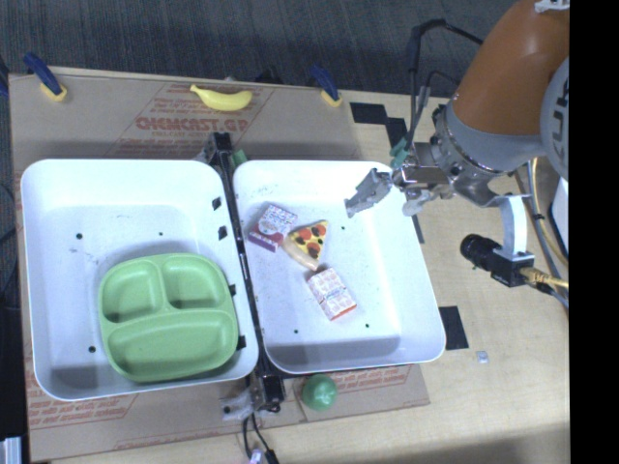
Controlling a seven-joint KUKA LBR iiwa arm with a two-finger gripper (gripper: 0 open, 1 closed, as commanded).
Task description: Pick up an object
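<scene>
In the right bin (pixel 387 336) lie three small objects: a pink-and-white packet (pixel 274 224), a toy pizza slice (pixel 307 241) and a red-and-white patterned box (pixel 332 294). My gripper (pixel 367 193) hangs over the bin's upper right part, above and to the right of the pizza slice. Nothing shows between its fingers. The grey arm with its orange band (pixel 508 56) reaches in from the right.
The left bin (pixel 58 191) holds a green divided plate (pixel 169 313). A yellow toy banana (pixel 221 96) lies on the cardboard behind the bins. A green ball (pixel 318 391) sits in front of the right bin. Blue clamps (pixel 45 75) hold the cardboard's back edge.
</scene>
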